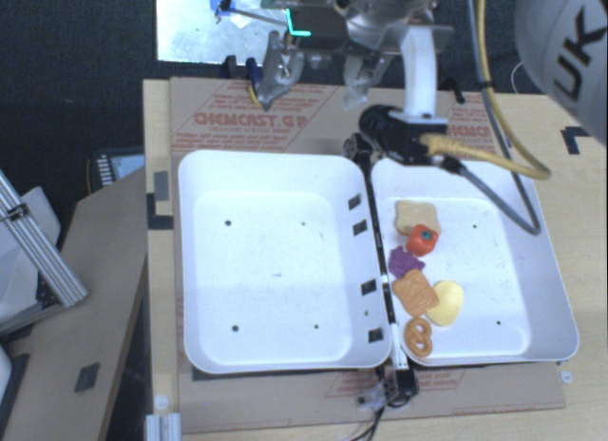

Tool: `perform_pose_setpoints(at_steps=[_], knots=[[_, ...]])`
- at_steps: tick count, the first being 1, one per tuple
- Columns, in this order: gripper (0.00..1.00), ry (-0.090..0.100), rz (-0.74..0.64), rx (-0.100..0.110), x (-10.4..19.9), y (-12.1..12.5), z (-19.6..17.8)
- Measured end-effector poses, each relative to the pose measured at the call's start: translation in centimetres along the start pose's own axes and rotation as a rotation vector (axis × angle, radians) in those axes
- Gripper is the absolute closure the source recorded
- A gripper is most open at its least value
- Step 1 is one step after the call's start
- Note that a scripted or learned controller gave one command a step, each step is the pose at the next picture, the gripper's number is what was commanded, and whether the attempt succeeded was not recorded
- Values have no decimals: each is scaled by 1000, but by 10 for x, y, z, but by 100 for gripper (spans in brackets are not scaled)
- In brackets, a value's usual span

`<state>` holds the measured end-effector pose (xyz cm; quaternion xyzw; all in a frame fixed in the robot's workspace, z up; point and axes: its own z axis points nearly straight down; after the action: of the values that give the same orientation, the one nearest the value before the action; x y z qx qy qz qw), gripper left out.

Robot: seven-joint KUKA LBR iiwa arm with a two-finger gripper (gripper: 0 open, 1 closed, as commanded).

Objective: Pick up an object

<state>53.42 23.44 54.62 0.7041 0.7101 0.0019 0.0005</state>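
Several small toy foods lie along the left side of the right bin [508, 282]: a tan bread slice [416, 214], a red tomato [424, 239], purple grapes [405, 262], an orange cracker [415, 291], a yellow lemon [446, 302] and a pretzel [418, 336]. My gripper [316, 76] hangs high behind the bins, over the cardboard at the back edge. Its two fingers [276, 68] stand wide apart and open, with nothing between them. It is well away from the foods, up and to their left.
The left bin [271, 273] sits beside the right one. A black fitting with a yellow hose [475, 156] and a grey cable [508, 203] cross the back of the right bin. An aluminium rail [38, 249] stands at far left.
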Motion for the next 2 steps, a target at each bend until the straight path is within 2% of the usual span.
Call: perform_pose_setpoints(at_steps=[1, 2], knots=[[100, 1, -3, -3, 0, 0, -12], [100, -2, 8, 6, -22, -26, 12]])
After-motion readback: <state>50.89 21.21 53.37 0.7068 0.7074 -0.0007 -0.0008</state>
